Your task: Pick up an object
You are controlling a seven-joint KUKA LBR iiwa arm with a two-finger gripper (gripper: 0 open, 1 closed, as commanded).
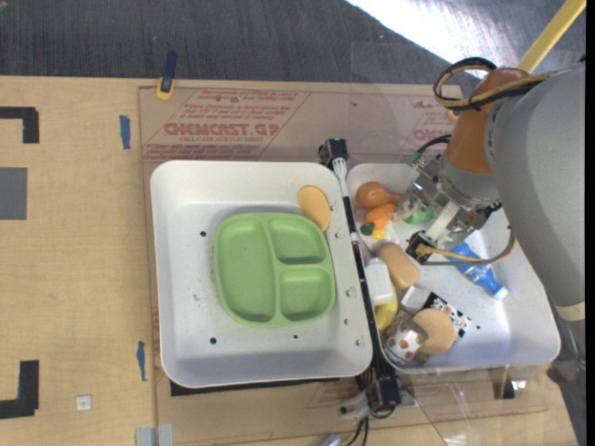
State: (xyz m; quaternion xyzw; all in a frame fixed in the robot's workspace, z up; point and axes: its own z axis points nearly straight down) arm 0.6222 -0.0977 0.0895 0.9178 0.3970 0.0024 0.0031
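Note:
My gripper [429, 214] hangs low in the back part of the right bin [521, 328], among the objects there. Just left of it lie an orange ball-like item [373, 194] and a smaller orange piece [378, 217], with a bit of green [416, 214] beside them. A tan oblong object [400, 266] rests just in front of the gripper. A blue packet [480, 269] sits to its right. I see nothing clearly held.
The left bin [177, 249] holds a green divided plate [274, 268] and a yellow-tan oval item [315, 205] at its back right corner. Near the right bin's front lie a white block [378, 282], a yellow piece [386, 312], a brown round object [435, 331] and a red-dotted white item [403, 345].

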